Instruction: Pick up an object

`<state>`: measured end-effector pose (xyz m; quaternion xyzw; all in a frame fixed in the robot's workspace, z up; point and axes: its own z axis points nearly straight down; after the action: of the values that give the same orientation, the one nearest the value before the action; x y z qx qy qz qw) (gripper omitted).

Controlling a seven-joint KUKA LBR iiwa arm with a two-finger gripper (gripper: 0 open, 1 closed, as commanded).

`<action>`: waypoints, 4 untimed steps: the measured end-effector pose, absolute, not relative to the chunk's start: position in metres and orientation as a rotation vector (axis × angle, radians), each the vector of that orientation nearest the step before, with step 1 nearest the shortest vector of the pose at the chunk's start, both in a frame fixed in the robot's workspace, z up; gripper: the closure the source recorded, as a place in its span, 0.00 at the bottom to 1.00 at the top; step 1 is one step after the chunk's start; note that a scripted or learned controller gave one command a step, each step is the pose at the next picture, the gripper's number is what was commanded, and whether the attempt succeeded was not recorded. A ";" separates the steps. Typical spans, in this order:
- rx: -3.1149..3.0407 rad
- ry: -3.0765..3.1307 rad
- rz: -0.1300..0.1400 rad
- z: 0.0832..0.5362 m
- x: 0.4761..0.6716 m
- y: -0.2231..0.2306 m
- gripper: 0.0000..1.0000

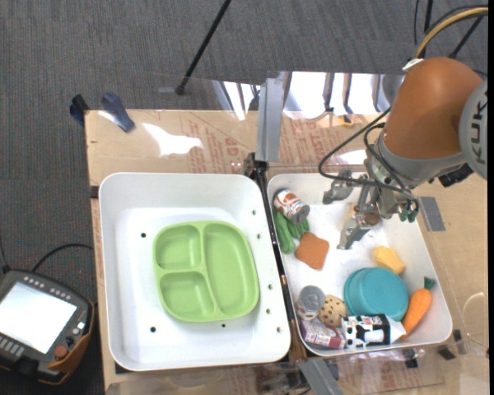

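My claw hangs open, empty, above the orange sponge; should centre over it before closing.

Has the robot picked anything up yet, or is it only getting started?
Nothing looks picked up yet. The gripper hangs over the right bin, with nothing visible between its fingers. The orange sponge, teal bowl and carrot all lie in the bin. Grasping and lifting remain.
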<state>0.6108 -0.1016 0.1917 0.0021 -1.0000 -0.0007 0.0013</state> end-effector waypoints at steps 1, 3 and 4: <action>-0.162 -3.133 -0.003 0.089 0.592 -0.091 0.00; -0.281 -3.127 -0.003 0.095 0.586 -0.080 1.00; -0.630 -3.077 -0.001 0.086 0.626 -0.101 1.00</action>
<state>0.6256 -0.1013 0.0865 -0.2007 -0.9796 -0.0002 0.0003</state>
